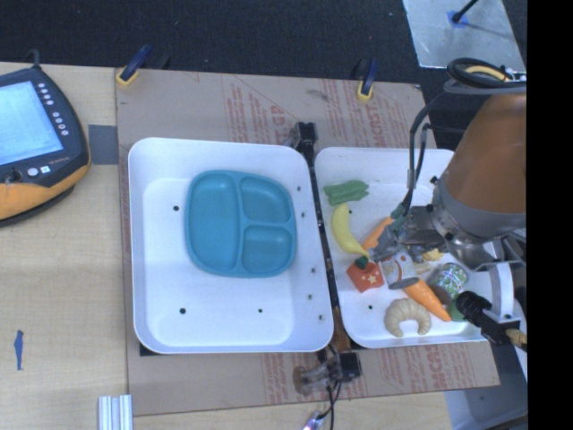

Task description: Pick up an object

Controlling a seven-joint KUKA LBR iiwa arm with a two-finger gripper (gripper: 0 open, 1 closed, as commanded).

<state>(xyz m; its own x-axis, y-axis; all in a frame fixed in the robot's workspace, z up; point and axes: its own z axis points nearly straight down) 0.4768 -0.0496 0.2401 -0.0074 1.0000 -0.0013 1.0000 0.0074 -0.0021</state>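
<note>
You're looking at the gripper [400, 243] hanging low over the right bin [380, 161], w/ the arm [488, 164] coming in from 3 o'clock and covering that bin's right side. Can't tell how wide the fingers are standing or whether anything is between them; the tip is a dark tangle from this angle, so don't count anything as held. Nearest candidates: the red block [365, 277] is sitting just beside the tip at approx 7 o'clock, and a carrot [426, 299] at 5 o'clock, long axis running 10-to-4. The banana [345, 228] is lying near at 9 o'clock, long axis roughly 12-to-6, w/ the green veg [346, 191] beyond it at 10 o'clock. The croissant [406, 316] is resting further off at 6 o'clock. My read: the block is the shortest reach, needing a small shift toward 7 o'clock. The left bin [143, 240] is holding just the blue plate [240, 223], well apart at 9 o'clock.
</note>
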